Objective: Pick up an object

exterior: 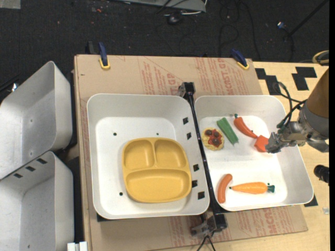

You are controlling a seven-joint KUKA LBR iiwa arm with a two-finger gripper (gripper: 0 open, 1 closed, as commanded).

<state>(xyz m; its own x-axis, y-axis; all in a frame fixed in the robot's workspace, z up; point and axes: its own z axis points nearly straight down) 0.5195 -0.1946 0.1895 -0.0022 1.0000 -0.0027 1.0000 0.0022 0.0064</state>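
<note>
The right bin (293,184) holds several toy foods: a small round pizza piece (213,138), a green strip (227,130), a red-orange chili shape (244,126), a red sausage (224,187) and an orange carrot (251,188). My gripper (272,143) hangs low over the bin's right half, reaching in from the right. A small orange piece (260,143) lies right against its tip, just past the chili's end. Whether the gripper grips that piece is too small to tell.
The left bin (99,140) holds a yellow divided plate (156,170). A black divider (198,150) runs between the two bins. Grey trays (31,114) stand off the bench at the left. The arm's body (316,114) hangs over the right bin's right rim.
</note>
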